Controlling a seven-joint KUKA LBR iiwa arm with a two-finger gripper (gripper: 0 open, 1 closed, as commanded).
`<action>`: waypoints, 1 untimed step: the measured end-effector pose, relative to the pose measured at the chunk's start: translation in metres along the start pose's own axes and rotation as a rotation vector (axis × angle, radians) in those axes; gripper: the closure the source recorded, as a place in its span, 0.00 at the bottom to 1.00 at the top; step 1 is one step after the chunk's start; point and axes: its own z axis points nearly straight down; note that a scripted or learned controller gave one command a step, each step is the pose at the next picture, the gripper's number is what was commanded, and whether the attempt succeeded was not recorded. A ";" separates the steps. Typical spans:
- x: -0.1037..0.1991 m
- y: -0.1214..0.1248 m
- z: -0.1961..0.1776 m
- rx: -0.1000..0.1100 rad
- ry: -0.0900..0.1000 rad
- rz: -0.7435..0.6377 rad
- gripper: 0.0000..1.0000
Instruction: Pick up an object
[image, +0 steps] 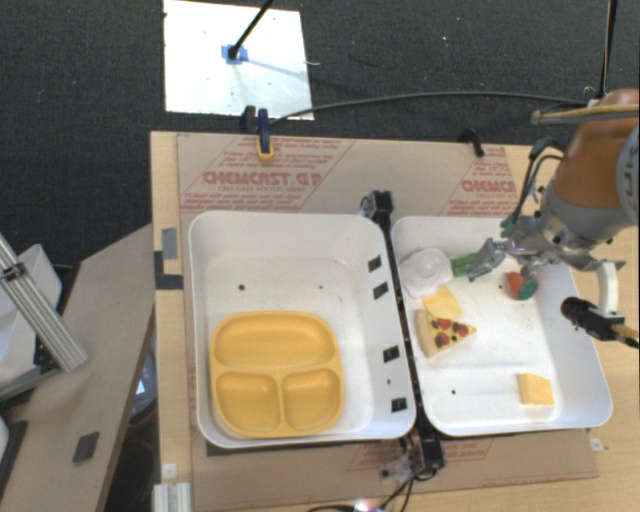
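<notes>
Gripper hangs over the right bin, far side; you can't tell its finger state from this angle. Green piece sits right at its tip, red-orange item just beside. Clear cup near, to the left. Pizza slice and yellow wedge lie toward you; cheese block at the near right. Left bin w/ yellow divided tray.

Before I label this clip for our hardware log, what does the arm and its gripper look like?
The arm is grey with a broad orange band above the wrist. Its metal gripper is silver-grey and boxy, with a black-tipped part jutting out beside it. A thin dark cable runs along the bench behind it.
</notes>
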 end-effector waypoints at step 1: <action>0.000 0.003 -0.008 -0.012 -0.002 -0.002 0.00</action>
